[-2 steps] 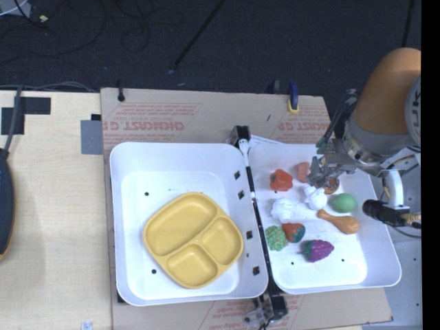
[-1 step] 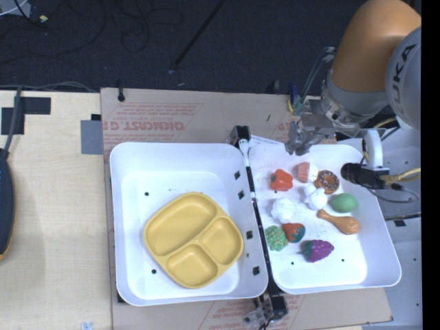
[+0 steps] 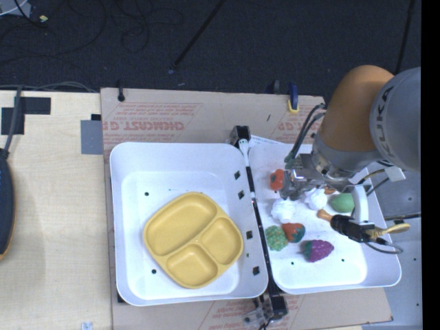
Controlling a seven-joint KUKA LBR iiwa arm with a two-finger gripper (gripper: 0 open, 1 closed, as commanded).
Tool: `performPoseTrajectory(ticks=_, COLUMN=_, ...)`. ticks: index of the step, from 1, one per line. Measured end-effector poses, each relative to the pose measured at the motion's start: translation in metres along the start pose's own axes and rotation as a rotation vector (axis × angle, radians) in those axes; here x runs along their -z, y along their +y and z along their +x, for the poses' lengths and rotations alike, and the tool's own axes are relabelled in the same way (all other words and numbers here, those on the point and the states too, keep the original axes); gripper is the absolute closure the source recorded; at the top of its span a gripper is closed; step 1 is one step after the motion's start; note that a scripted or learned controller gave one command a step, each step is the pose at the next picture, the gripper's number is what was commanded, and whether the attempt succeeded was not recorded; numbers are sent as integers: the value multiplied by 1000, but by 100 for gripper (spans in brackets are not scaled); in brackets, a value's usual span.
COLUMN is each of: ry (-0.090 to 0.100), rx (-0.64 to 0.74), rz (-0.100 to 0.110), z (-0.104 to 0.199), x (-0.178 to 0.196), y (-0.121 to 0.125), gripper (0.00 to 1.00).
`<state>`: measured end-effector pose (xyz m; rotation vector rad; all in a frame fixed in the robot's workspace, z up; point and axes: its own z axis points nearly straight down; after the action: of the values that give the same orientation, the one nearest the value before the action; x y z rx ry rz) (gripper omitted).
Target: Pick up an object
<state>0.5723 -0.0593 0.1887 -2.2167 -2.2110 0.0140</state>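
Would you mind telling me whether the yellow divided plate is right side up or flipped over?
Right side up: the yellow divided plate shows three hollow compartments facing upward.

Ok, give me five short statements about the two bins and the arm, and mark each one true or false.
1. The yellow divided tray lies in the left bin. True.
2. The purple grape bunch sits in the same bin as the yellow divided tray. False: it lies in the right bin, near its front.
3. The gripper is over the right bin. True.
4. The yellow divided tray has two compartments. False: it has three.
5. The green toy and the red strawberry-like toy lie next to each other. True.
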Motion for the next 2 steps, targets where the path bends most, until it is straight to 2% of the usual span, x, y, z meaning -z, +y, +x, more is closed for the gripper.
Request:
performPoseTrajectory(ticks=1, ry=2, rx=10, rz=-24, z=67, x=136, y=-17, gripper=100)
performPoseTrajectory(ticks=2, ry=-2, rx=5, rz=-10, z=64, x=60, y=47, gripper=100)
